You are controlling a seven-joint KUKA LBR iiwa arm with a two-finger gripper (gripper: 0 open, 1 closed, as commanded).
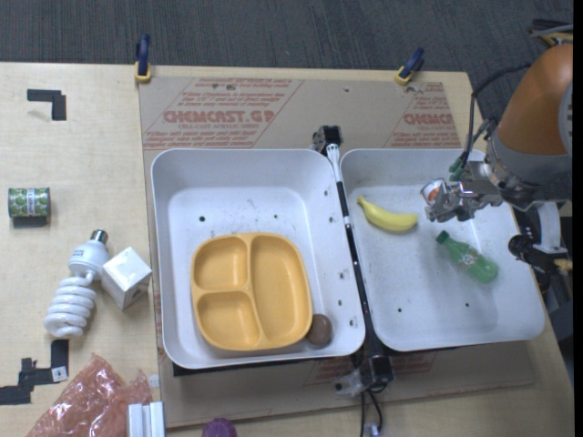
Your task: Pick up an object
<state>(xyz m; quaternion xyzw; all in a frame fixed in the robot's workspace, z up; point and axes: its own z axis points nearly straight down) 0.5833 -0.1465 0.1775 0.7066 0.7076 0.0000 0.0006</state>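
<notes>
Nearest the lens, along the worktop's front edge: crumpled pink mesh bag (pixel 86 399) at the front-left corner and a purple scrap (pixel 219 428), cut off by the frame. Beyond the back edge, dark grey carpet (pixel 273 7). Pale wooden worktop (pixel 73 171) under a brown cardboard sheet (pixel 228 107) printed in red, pinned at the back edge by two blue clamps (pixel 143 57). Grey arm with orange band (pixel 537 116) reaching in over the right edge. Two shallow white bins touching side by side on the cardboard: left bin (pixel 159 244) and right bin (pixel 437 321), the latter with plenty of bare floor toward its front and right walls. Yellow divided plate (pixel 250 289) covering the left bin's front half, brown ball (pixel 320 329) tucked against the plate's front-right corner. In the right bin, yellow banana (pixel 387 216), curved, lying near the left wall toward the back; green bottle (pixel 467 257) on its side near the middle, well apart from the banana. Gripper (pixel 446 198) above the back of the right bin, just right of the banana's tip; apart or together, cannot tell, and nothing seen clamped. On bare worktop left of the bins: white spiral bulb (pixel 75 289), white cube (pixel 127 277) just beside it, green can (pixel 29 204) near the left edge.
</notes>
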